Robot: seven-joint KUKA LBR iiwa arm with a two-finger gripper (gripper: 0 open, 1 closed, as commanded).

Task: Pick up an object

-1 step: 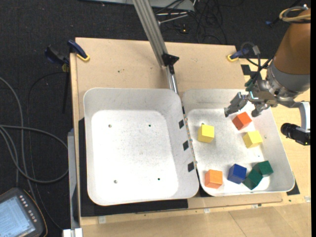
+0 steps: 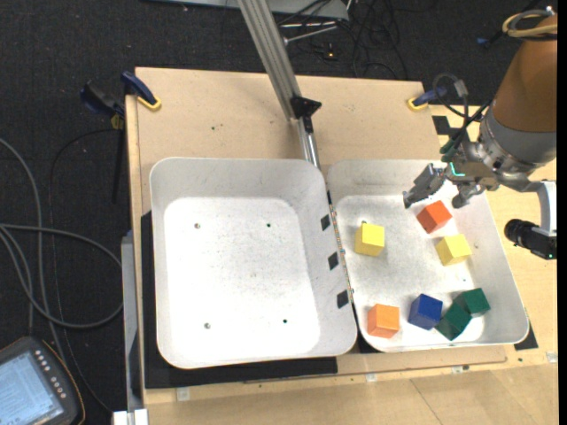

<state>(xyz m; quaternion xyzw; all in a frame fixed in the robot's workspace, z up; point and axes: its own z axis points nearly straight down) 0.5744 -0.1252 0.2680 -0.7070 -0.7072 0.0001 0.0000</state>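
The gripper (image 2: 436, 189) hangs over the right bin (image 2: 505, 282), toward that bin's 1 o'clock corner, with its two fingers spread apart and nothing between them. Just at its 6 o'clock lies the red-orange cube (image 2: 433, 216), which looks like the thing it is lining up on.

To do this step well, the arm should bring the gripper squarely over the cube's middle before dropping, and turn the wrist so the fingers close on two opposite flat faces, not on corners. The cube sits turned about a quarter-way between square and diamond relative to the bin's walls, so an unturned wrist would likely pinch it skew and squirt it out. A slow, straight descent matters, since the yellow cube (image 2: 453, 249) lies near at 5 o'clock and could be nudged by a finger.

Being a cube, it has no real long axis; only its face direction counts, and its top face runs roughly toward 1 o'clock.

Further off in the same bin are another yellow cube (image 2: 370, 238) at 9 o'clock, and along the near wall an orange cube (image 2: 384, 319), a blue cube (image 2: 426, 311) and two green cubes (image 2: 464, 312).
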